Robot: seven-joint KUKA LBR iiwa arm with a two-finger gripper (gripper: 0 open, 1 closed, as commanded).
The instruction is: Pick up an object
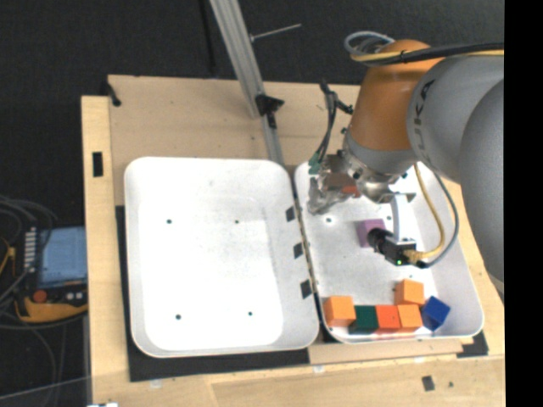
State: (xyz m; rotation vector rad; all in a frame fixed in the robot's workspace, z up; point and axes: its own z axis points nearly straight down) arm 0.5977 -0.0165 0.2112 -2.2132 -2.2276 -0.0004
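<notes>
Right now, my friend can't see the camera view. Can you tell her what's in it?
A grey robot arm with an orange band reaches from the right over the right white bin, its gripper near the bin's upper left. A purple block lies mid-bin; orange, green and blue blocks cluster at its near edge.

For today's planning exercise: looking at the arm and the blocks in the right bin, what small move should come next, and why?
Probably shift the claw toward the purple block. The claw sits at the right bin's upper left with nothing seen between its fingers, and that block lies closest, apart from the cluster along the bottom wall.
</notes>
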